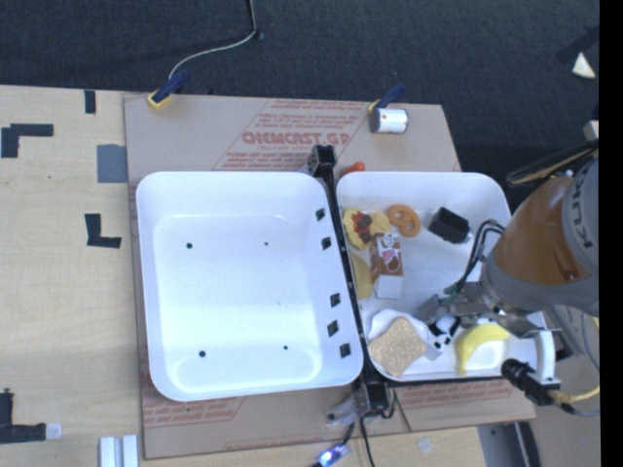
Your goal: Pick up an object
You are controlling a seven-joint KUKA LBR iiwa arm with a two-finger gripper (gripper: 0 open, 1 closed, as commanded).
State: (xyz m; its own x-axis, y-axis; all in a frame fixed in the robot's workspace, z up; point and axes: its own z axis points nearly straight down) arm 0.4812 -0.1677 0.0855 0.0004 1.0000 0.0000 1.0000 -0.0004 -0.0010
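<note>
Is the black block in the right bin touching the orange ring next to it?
Apart. The camera view shows a strip of white bin floor between the black block and the orange ring.

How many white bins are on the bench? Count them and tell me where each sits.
2. The left bin lies on the cardboard sheet. The right bin sits against it and holds the toy items, with the gripper reaching into it.

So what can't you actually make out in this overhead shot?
- Gripper: the arm's wrist hides most of it, so open or shut is unclear.
- Yellow object: partly covered by the arm; its shape is unclear.
- Cluster by the divider: too small and overlapped to identify.
- Arm: cut off at the right.
</note>
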